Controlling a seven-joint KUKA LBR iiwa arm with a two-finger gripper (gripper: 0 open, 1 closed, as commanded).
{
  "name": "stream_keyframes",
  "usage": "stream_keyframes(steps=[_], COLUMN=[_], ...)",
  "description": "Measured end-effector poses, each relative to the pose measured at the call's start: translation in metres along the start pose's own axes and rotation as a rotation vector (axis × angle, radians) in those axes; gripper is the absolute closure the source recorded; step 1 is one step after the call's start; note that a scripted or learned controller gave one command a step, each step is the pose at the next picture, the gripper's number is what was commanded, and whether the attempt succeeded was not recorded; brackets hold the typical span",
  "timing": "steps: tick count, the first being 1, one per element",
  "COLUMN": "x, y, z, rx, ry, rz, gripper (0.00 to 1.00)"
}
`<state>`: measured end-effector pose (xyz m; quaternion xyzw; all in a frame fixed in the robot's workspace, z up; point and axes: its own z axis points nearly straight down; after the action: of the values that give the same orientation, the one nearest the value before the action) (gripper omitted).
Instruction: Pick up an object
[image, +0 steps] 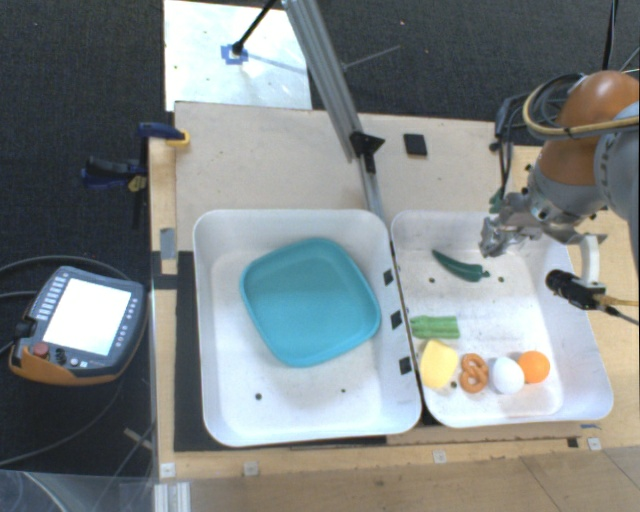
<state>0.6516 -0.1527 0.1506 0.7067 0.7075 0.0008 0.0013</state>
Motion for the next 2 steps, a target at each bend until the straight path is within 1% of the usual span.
stream_keyframes(steps=[1,2], x=[-0.003,-0.003], y=[0.002,0.013], z=[-0.063,-0.114], rx=[-0.003,-0.002], ry=[-0.001,0.000], rz=[0.000,0.000], gripper=[1.00,1.00])
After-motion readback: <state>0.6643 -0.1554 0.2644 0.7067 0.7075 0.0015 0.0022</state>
